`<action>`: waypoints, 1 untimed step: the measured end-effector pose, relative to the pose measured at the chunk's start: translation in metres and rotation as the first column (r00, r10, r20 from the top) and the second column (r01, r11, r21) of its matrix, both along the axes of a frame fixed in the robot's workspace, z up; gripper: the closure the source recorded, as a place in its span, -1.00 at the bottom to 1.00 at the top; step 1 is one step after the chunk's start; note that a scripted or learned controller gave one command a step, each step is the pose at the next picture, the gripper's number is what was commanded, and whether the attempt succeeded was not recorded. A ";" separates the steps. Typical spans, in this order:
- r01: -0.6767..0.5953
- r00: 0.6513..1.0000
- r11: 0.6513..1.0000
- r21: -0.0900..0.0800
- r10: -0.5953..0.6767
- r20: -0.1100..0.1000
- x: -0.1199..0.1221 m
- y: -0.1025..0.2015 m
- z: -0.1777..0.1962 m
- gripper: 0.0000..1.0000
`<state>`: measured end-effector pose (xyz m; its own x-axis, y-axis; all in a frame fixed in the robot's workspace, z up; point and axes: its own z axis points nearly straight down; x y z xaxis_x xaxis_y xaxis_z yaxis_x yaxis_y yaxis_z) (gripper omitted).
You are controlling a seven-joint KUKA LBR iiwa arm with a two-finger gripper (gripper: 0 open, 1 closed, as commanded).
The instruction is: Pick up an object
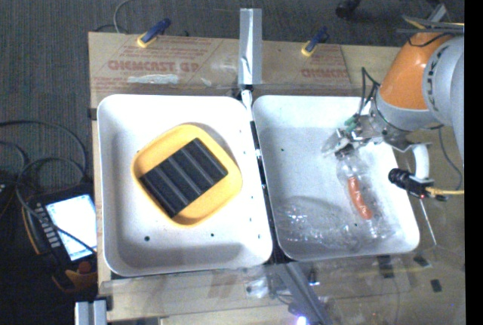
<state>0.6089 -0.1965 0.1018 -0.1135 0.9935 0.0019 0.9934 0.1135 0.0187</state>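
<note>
- Near edge of right bin (407, 244): crinkled clear plastic wrap (317, 222) lies on the floor; likely very light, limp and slippery, poor pinch target.
- Just above it, an orange object (359, 199) seems to sit inside a clear bag; looks small, light, probably soft. Film likely slides, so best to pinch across the orange body itself.
- Gripper (349, 136) sits at the bag's top end, touching or just over it; can't tell which, and can't tell if anything is grasped.
- Left bin (113, 188): yellow tray with black ribbed insert (187, 173), rigid and wide, heavier; probably only its rim is grippable.
- Far: blue-yellow clamps (153, 32) on the board.
</note>
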 end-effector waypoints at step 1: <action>-0.157 0.987 0.988 -0.002 0.157 -0.016 0.024 0.026 0.088 1.00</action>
